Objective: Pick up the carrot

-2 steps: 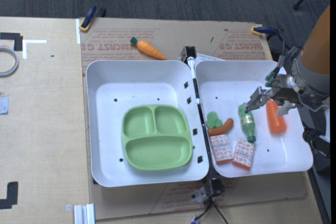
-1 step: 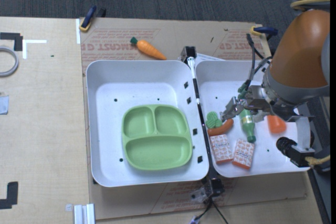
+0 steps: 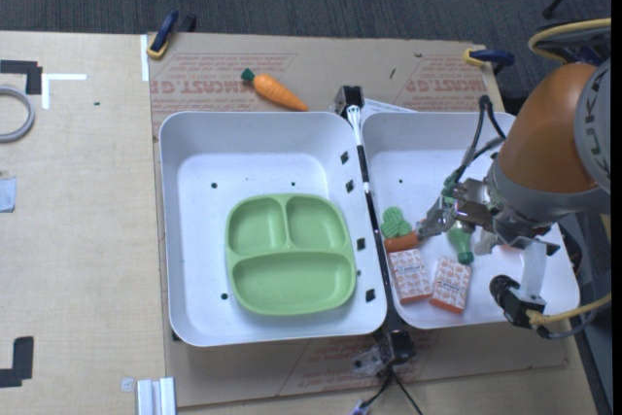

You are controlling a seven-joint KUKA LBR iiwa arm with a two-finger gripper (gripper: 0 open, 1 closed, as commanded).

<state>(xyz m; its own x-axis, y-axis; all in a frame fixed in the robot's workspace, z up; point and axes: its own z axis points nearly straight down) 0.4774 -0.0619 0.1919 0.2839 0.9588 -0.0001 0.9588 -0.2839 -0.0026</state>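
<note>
Writing: I read mirrored red print on the cardboard sheet (image 3: 321,68) under the bins, too broken to make out; the red-and-white faces of the two small cartons (image 3: 409,275) are too small for me to read.
Left bin: the left bin (image 3: 185,238) holds one thing — a green divided plate (image 3: 290,254) with three compartments, lying flat near the middle.
Right bin: the right bin (image 3: 408,146) carries the two cartons side by side near its front edge, a green leafy toy (image 3: 395,223) with an orange end just behind them, and a small green piece (image 3: 465,256) by the arm.
Carrot: the carrot (image 3: 275,89) lies outside both bins on the cardboard behind the left bin, green top pointing left, well apart from the arm.
Arm: from my remote seat, the grey arm (image 3: 554,146) with its orange band reaches in from the right over the right bin.
Claw: the claw (image 3: 449,214) hangs low over the right bin's toys — I cannot tell how it stands.
Desk: clamps (image 3: 163,32) pin the cardboard's far corners to the desk (image 3: 78,238).
</note>
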